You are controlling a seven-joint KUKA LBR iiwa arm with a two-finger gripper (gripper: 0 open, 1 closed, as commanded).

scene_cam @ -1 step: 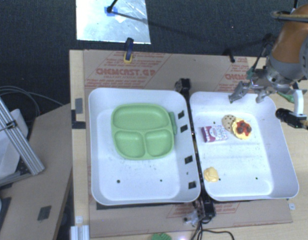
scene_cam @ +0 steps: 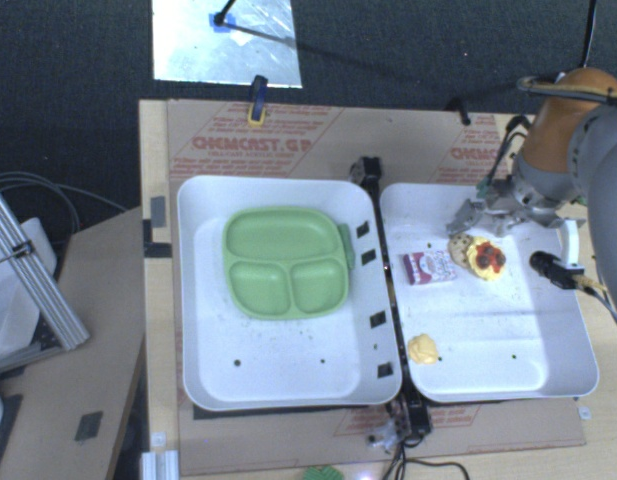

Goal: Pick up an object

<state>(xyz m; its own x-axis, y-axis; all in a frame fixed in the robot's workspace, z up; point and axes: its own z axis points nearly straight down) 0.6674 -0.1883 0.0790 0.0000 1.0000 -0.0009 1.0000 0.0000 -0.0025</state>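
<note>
**Over the right bin's far side: gripper low beside the yellow-and-red object**

Over the far part of the right bin (scene_cam: 488, 320), the gripper (scene_cam: 481, 218) hangs low above the white floor. Whether it is spread or closed cannot be made out from this angle, and nothing can be seen caught in it. Just on its near side lies a small yellow-and-red object (scene_cam: 486, 258). The two sit very close, but contact between them cannot be judged.

Left of that object, and near it, a red-and-white packet (scene_cam: 429, 267) lies flat on the bin floor. Further toward the near wall, well apart from both, sits a small yellow lump (scene_cam: 422, 348), close to the bin's left side.

Behind the gripper the arm (scene_cam: 588, 163) rises to the right, grey, with its orange band (scene_cam: 558, 128) above the wrist.

Across the divide, the left bin (scene_cam: 278, 363) holds a pale green tray (scene_cam: 286, 263) with three compartments, one long one along the far side and two smaller ones nearer. It lies level, roughly in the middle of the bin. Both bins rest side by side on a brown board (scene_cam: 288, 140) printed with red lettering.
</note>
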